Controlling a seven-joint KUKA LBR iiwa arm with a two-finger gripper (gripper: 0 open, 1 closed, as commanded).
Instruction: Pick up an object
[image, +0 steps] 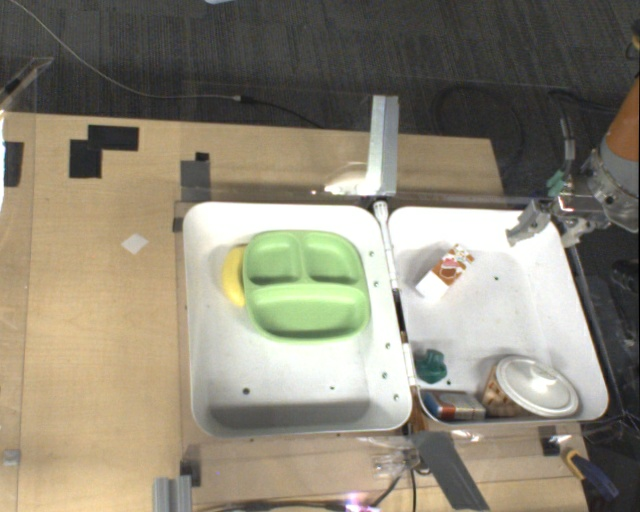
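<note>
Plainly, the end effector (540, 215) hung over the far right corner of the right bin (560, 300), its 2 fingers looking spread a little with nothing between them. No object had been picked yet, so the step in hand was the approach. The nearest candidate was a small red-and-white box (448, 272) lying alone on bare bin floor in the far half of that bin, well apart from the walls. That seemed the best choice: the arm would do well to move left and toward the camera, centre above the box, line its fingers across the narrower side, then come straight down. The near corner looked harder, since things crowded together there.

Counted: 2 white bins; in the left bin (210, 390), 1 green divided tray (303, 283) with 1 yellow thing (232, 277) tucked at its left edge; in the right bin, 1 box, 1 teal object (431, 366), 1 round white lid (537, 386), 1 brown item (497, 397) beside it, and 1 pen-like stick (455, 408) along the near wall.
</note>
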